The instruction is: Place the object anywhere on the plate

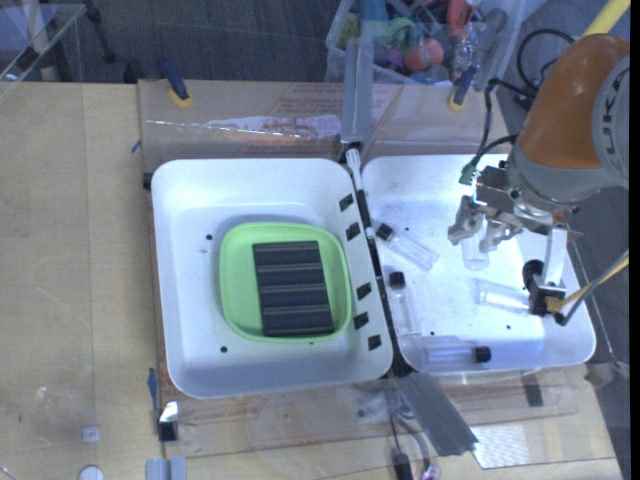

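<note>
A green plate [232, 273] lies in the left bin [180, 218], and a black ribbed block [292, 288] lies flat on its middle. My gripper [479, 236] hangs low over the middle of the right bin [420, 183], far right of the plate. Its two metal fingers [461, 226] stand apart, so it is open. A small clear vial [476, 255] sits just below the fingertips; I cannot tell whether they touch it.
Several clear vials with black caps lie in the right bin: one [412, 250] near the divider, one [500, 295] at the right, and a larger tube [450, 351] at the front. A box of colourful items [420, 18] stands behind the bins.
</note>
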Controlling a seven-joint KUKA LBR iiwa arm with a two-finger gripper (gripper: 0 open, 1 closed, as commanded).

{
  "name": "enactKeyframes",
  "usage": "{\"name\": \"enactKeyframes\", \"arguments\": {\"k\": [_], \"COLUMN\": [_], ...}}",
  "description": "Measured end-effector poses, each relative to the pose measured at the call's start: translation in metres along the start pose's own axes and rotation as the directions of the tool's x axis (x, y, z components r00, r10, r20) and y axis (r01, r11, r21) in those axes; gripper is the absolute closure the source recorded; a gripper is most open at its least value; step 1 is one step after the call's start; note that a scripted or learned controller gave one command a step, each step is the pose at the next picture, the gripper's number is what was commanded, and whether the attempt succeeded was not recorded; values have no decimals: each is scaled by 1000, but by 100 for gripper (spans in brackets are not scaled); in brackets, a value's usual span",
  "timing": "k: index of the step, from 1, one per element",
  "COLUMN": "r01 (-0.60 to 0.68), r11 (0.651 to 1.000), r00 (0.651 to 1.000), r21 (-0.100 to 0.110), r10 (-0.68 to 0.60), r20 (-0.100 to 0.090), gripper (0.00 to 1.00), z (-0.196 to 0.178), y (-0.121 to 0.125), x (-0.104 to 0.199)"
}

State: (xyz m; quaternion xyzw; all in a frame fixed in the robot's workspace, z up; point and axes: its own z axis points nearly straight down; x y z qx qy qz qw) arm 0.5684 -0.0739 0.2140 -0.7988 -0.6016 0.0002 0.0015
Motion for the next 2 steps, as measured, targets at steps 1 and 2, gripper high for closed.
{"name": "enactKeyframes", "arguments": {"k": [1,2], "r01": [0,216], "r11": [1000,976], "r00": [1000,976], "r21": [0,-3], "r10": [0,-216], "r20": [0,3], "gripper": [0,0], "z": [0,-64], "y": [0,10], "x": [0,-65]}}
